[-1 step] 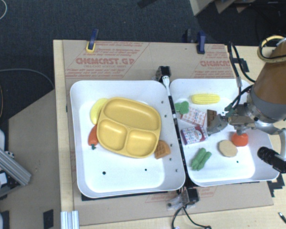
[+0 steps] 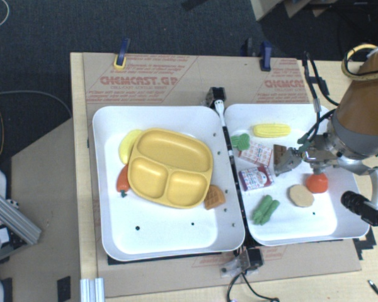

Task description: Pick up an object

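Two white bins sit side by side on the surface, and my gripper [image 2: 288,159] hangs low in the right bin [image 2: 321,228], near its middle. From this angle I cannot tell how far it is parted, or whether anything sits in it.

Nearest targets are the red-and-white packets [image 2: 256,168] just left of the gripper, then the orange-red ball [image 2: 316,182] and tan round piece [image 2: 301,195] just below it. I judge the packets too flat for an easy pinch. The ball looks better: centre over it, descend straight, close across its widest part.

The yellow corn [image 2: 271,130] lies near the far wall, the green bean pods [image 2: 264,209] toward the front. Open floor lies front right, the best room for lifting clear. The left bin [image 2: 154,231] carries a yellow divided tray [image 2: 169,167].
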Controlling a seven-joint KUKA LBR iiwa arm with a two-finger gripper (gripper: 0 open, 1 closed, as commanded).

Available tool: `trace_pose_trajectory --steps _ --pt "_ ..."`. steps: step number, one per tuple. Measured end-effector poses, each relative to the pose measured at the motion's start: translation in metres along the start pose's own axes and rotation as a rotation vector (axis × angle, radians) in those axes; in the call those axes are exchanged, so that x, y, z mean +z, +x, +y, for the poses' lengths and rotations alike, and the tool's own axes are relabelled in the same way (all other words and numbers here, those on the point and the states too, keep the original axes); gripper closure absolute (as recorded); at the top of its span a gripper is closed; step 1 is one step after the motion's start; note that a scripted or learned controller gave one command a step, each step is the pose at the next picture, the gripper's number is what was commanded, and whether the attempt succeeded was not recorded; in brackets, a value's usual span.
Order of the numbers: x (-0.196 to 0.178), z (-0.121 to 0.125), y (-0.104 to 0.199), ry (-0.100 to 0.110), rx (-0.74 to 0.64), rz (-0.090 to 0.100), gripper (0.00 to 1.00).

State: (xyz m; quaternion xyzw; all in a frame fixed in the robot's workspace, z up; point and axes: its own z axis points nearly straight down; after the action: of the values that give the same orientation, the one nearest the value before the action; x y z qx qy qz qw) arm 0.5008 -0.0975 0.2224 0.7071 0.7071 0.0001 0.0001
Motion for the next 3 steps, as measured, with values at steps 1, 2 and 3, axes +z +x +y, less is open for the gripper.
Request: trace_pose_trajectory --steps 1,2,3 --pt "0.053 0.001 -0.010 0.008 0.002 0.002 0.00" --pt "0.106 0.011 -0.011 0.007 0.000 0.002 0.00" --pt "0.138 0.012 -0.010 -0.001 0.000 0.000 0.00"
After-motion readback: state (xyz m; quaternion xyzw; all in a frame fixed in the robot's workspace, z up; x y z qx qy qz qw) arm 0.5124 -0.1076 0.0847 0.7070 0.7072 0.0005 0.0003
